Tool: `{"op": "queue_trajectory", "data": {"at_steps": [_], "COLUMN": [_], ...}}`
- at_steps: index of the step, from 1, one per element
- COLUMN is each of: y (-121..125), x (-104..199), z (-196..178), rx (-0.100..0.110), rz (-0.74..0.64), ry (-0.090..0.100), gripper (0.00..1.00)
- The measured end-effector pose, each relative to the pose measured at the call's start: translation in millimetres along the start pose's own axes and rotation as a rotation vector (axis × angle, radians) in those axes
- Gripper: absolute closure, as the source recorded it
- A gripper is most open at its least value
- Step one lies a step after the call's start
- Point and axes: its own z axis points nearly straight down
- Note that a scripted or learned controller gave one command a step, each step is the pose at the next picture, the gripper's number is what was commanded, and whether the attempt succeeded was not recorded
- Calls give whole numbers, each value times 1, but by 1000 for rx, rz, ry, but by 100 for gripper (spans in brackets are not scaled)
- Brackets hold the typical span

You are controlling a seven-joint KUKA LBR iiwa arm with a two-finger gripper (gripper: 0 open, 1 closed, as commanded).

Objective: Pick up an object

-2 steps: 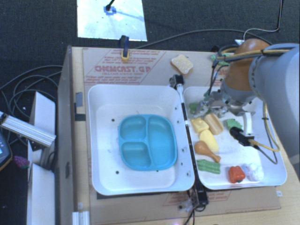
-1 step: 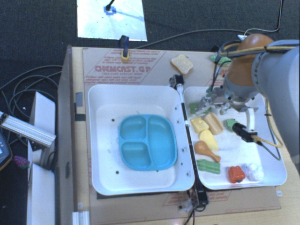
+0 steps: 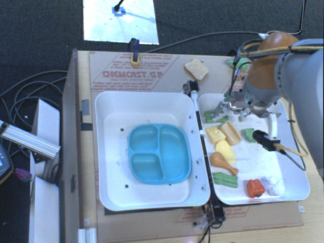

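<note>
My gripper (image 3: 234, 110) hangs low over the back of the right bin (image 3: 293, 186), under the grey wrist with the orange band. Just to its left lies a green toy vegetable (image 3: 212, 117). In front of it sit a yellow cheese block (image 3: 215, 134), a tan bread roll (image 3: 232, 132) and a small green piece (image 3: 249, 134). Further forward are a yellow fruit (image 3: 226, 150), a chicken drumstick (image 3: 221, 161), a green bean pod (image 3: 225, 179), a red pepper (image 3: 255, 188) and a white lump (image 3: 275, 186). I see nothing held in the gripper.
The left bin (image 3: 114, 135) holds a blue divided plate (image 3: 159, 153). A tan cracker (image 3: 196, 69) lies on the cardboard behind the bins, with a green item (image 3: 232, 62) near it. A black divider rail (image 3: 201, 135) runs between the bins.
</note>
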Motion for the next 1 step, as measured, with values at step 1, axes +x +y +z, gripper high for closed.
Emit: {"op": "queue_trajectory", "data": {"at_steps": [1], "y": [-30], "x": [7], "z": [28], "rx": [-11], "rz": [3], "ry": [-1], "gripper": [0]}}
